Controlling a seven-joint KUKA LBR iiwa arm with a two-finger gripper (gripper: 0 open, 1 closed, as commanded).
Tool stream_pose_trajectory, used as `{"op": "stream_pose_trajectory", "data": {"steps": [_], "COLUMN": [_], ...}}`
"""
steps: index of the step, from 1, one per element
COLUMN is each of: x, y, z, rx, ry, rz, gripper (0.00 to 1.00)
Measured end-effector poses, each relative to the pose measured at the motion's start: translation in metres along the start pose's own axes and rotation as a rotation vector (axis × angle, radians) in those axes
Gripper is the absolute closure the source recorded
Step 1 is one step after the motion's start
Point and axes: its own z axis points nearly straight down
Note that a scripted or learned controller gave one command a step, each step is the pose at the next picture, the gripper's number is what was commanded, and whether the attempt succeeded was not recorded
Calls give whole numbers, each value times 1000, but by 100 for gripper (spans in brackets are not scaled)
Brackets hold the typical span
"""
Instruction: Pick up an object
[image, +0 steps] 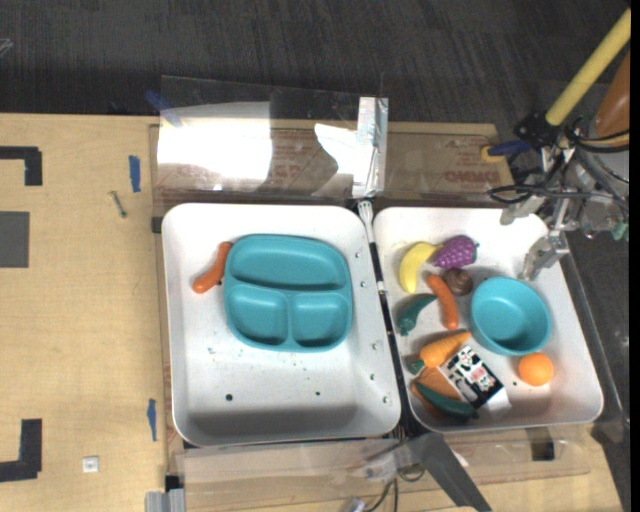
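Observation:
My gripper (541, 256) hangs over the far right corner of the right bin (580, 400), just above and right of a teal bowl (511, 314), with nothing seen held in it. Also in that bin lie a yellow banana (416, 264), purple grapes (456, 251), an orange carrot (444, 300), a small orange (536, 369), a black-and-white box (473, 376), a dark teal piece (413, 315) and an orange piece (441, 350).
The left bin (190, 380) holds a teal divided plate (287, 290) with an orange sausage (211, 268) at its left edge. A clear sheet and cardboard (300, 160) stand behind the bins. Cables and a yellow pole (590, 70) crowd the upper right.

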Motion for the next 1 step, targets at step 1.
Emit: {"op": "stream_pose_trajectory", "data": {"steps": [1], "x": [39], "y": [-1], "z": [152], "rx": [1], "ry": [-3], "rz": [10], "gripper": [0]}}
